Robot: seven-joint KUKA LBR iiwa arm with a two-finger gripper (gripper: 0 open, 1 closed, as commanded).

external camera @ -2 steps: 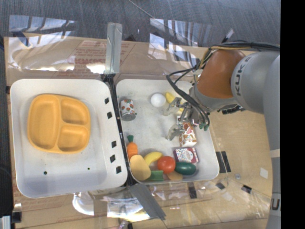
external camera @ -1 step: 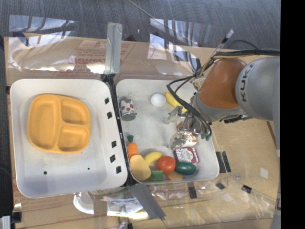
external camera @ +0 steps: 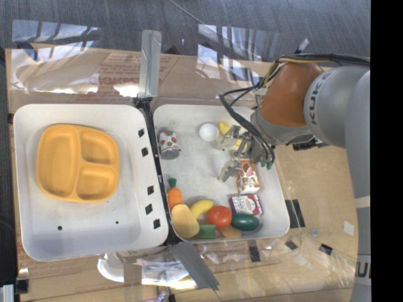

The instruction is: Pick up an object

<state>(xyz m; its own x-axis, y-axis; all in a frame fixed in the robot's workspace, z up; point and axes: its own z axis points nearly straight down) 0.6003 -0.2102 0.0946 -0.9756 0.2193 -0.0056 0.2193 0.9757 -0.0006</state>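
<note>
A small red-and-white carton [external camera: 248, 178] lies tilted by the right bin's [external camera: 189, 115] right edge, about midway along it; a similar pink carton [external camera: 245, 204] sits just below.

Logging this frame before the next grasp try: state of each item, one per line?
gripper: low in right bin, fingers unclear
yellow tray: flat, left bin
can: on its side
white ball: loose
carton: lying flat beside gripper
tomato: in the pile by the near wall
</note>
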